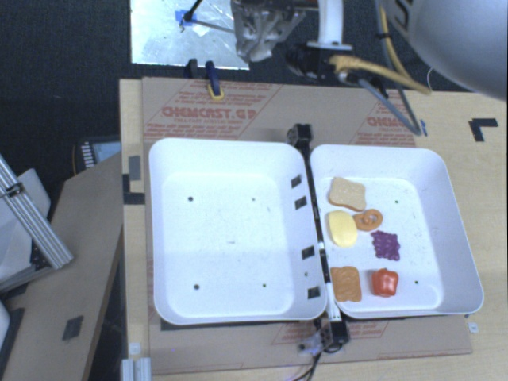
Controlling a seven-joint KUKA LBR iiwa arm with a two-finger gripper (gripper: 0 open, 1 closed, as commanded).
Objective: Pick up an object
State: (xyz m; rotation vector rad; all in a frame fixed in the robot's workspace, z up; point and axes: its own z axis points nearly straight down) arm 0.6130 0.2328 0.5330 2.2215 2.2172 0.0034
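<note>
Nearest the camera, the bench (103,308) front edge carries a cardboard sheet (238,109) printed with red lettering; both bins rest on this sheet.

Left bin (226,232): white, shallow; it sits toward the left edge of the sheet; dark dots mark its floor.

Right bin (432,213): white, shallow; it sits touching the left bin along a shared middle rim fitted with dark clips; all task items lie in its left half, near that middle rim.

Arm (444,22): grey; it enters at the top right corner of the view, above the bench's rear edge; yellow cables hang beside it.

Gripper (258,46): it hangs beyond the rear edge of the bench, above a shiny sheet (182,22), well apart from both bins; whether its pincer is apart or together cannot be told; nothing is visible between the fingers.

Items in the right bin, by size:
- toast (347,193): tan slice, nearest the rear rim of the group;
- lemon (343,229): pale yellow piece, just in front of the toast;
- cracker (346,284): orange-brown slab, near the front rim, beside the middle rim;
- grapes (386,245): purple cluster, right of the lemon;
- pepper (384,282): red, right of the cracker, in front of the grapes;
- ring (369,219): small orange loop, touching the lemon's right side.
</note>
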